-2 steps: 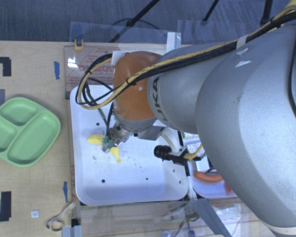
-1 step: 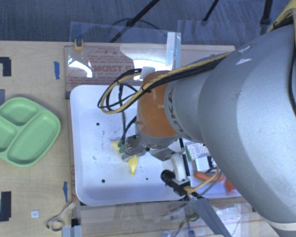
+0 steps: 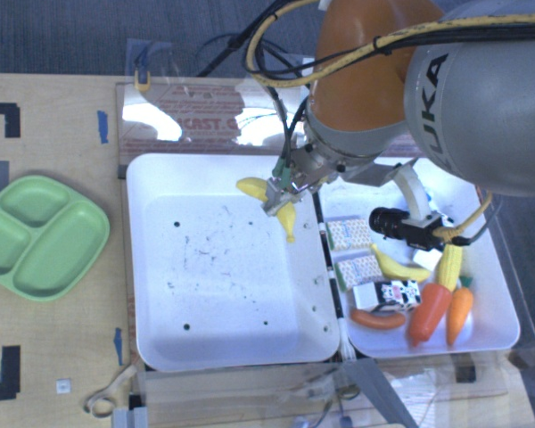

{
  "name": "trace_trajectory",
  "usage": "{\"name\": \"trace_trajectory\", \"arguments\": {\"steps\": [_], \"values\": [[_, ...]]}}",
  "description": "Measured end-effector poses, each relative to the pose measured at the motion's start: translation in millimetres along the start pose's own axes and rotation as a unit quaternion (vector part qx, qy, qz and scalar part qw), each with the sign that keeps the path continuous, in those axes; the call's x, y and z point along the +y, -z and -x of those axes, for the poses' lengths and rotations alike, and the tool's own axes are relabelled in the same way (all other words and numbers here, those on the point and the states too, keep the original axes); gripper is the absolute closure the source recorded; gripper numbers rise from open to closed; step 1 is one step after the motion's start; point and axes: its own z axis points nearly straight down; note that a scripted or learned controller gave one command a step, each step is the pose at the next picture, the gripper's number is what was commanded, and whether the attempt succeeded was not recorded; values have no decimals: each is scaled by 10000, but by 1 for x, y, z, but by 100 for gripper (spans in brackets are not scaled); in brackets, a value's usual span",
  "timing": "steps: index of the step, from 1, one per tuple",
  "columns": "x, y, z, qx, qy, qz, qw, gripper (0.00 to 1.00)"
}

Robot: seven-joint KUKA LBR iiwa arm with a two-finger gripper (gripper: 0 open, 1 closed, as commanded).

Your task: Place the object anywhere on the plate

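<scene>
Entry, single overhead view. I am watching the arm (image 3: 464,87) reaching in from the right, with its wrist hanging over the far end of the wall between the two bins.

The jaws are sitting narrow, pinching the toy banana (image 3: 251,187) around its middle. One yellow end is sticking out toward the left and the other is pointing down toward the near side. The banana is sitting at the far right corner of the left bin (image 3: 223,275), just beside the dividing wall. I cannot tell whether it is touching the bin floor or hanging just above it.

The green plate (image 3: 62,243), with three compartments, is lying on the counter (image 3: 53,132) to the left of the left bin, well apart from the banana.

In the right bin (image 3: 504,319) I am seeing:
- two checked packets (image 3: 349,234), lying against the divider
- a smaller yellow piece (image 3: 392,264), beside the packets
- a corn cob (image 3: 449,266), a carrot (image 3: 460,315) and a red pepper (image 3: 428,312), bunched together at the near right
- a red sausage (image 3: 377,319), lying along the near wall

A strip of blue tape (image 3: 102,125) is stuck to the counter at the far left.
</scene>
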Motion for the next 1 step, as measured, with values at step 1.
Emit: {"name": "trace_trajectory", "arguments": {"steps": [1], "values": [[-35,-29,-26,8,-965,-23,9953,100]]}}
